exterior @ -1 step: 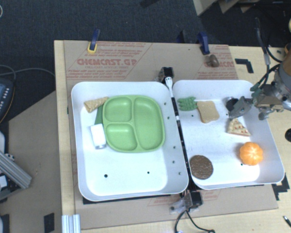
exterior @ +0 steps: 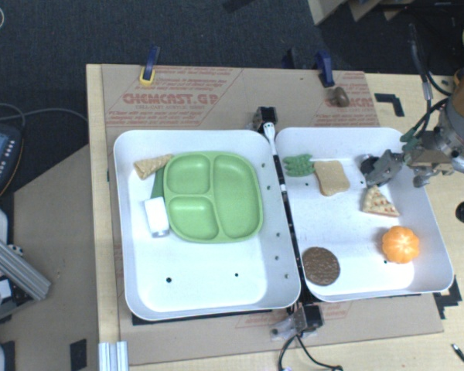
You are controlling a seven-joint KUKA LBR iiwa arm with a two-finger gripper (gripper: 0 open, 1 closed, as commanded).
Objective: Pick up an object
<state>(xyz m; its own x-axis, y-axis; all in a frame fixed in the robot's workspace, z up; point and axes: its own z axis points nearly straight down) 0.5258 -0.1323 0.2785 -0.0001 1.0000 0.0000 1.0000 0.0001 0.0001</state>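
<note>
Jaws (exterior: pixel 377 168) blurred above pizza slice (exterior: pixel 379 202); arm cut off.

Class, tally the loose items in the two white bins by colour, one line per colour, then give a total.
Green: 2, the divided plate and the leafy piece
Tan: 3, the cracker wedge, the bread slice and the pizza wedge
White: 1, the block
Brown: 1, the cookie
Orange: 1, the orange
Total: 8

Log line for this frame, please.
gripper: over right bin, above pizza slice | holding: nothing seen | orange, cookie, bread: untouched
</note>
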